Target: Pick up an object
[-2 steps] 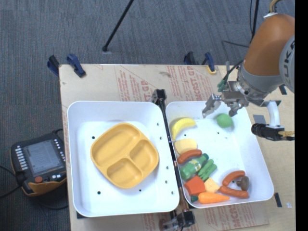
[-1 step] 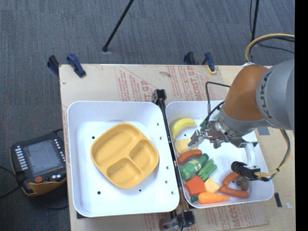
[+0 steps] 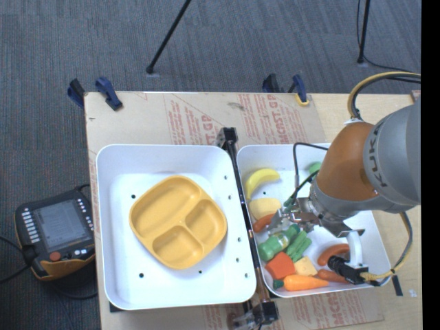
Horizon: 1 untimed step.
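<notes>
The right white bin (image 3: pixel 275 158) holds several toy foods: a yellow banana (image 3: pixel 262 179), a pale yellow round piece (image 3: pixel 265 207), green vegetables (image 3: pixel 275 245), a red-orange block (image 3: pixel 280 265), a carrot (image 3: pixel 306 282) and a red sausage (image 3: pixel 333 254). My gripper (image 3: pixel 287 220) hangs low over the middle of this pile, just right of the pale yellow piece and above the green vegetables. The grey arm with its orange band (image 3: pixel 347 170) covers the bin's right half. I see nothing clearly held.
The left white bin (image 3: pixel 117 184) carries a yellow divided plate (image 3: pixel 177 221). A black divider (image 3: pixel 237 184) runs between the bins. Blue clamps (image 3: pixel 108 91) sit on the bench's far edge. A teach pendant (image 3: pixel 55 234) lies on the floor at left.
</notes>
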{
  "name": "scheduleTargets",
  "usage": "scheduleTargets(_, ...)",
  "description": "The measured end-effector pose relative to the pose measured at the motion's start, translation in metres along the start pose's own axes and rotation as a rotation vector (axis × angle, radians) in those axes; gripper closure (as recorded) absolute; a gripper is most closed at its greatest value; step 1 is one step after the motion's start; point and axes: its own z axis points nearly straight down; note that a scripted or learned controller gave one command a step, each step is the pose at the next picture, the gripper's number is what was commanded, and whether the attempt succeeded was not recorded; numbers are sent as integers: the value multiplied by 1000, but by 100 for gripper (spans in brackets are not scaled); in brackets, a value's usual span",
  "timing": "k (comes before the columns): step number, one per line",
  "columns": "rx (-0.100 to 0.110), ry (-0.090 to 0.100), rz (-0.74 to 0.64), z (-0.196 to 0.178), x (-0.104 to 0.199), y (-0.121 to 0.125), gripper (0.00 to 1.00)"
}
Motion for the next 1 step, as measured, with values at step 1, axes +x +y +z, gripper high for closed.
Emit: scheduleTargets(1,-1,1,5,-10,0,1,100)
